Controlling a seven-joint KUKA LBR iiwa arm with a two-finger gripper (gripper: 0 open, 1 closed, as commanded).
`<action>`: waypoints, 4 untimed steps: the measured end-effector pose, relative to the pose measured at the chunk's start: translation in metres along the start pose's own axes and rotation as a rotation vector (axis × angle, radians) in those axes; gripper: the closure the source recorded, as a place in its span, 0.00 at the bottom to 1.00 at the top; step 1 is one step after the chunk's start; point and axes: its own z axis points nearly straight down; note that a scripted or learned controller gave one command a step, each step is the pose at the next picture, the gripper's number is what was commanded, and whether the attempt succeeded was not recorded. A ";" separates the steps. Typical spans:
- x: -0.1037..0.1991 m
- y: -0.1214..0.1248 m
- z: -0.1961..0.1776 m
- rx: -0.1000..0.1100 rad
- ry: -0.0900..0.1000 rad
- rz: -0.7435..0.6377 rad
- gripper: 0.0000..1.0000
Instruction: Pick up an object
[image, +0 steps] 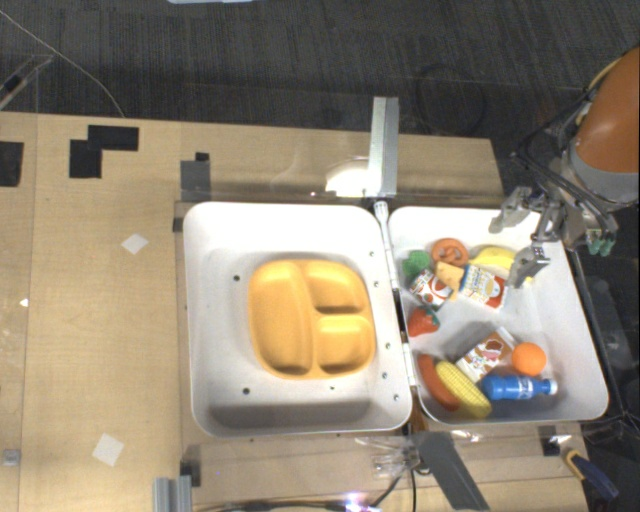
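The right white bin (585, 345) holds several toy foods. A yellow banana (492, 259), an orange pretzel-like piece (448, 248) and a small carton (472, 286) lie near its back. A corn cob (463, 388), a blue bottle (517, 387) and an orange ball (528, 358) lie near the front. My gripper (525, 236) hangs over the bin's back right part, just right of the banana. It is open, with nothing between its fingers (512, 208).
The left white bin (210, 330) bears a yellow divided tray (310, 315). A metal post (384, 150) stands behind the wall between the bins. A green piece (416, 264) and a red piece (424, 321) lie along the right bin's left wall.
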 end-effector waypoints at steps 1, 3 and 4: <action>-0.021 0.019 0.134 0.000 -0.008 0.072 0.00; -0.055 0.045 0.128 0.001 -0.020 0.433 1.00; -0.051 0.045 0.131 0.002 -0.004 0.432 0.00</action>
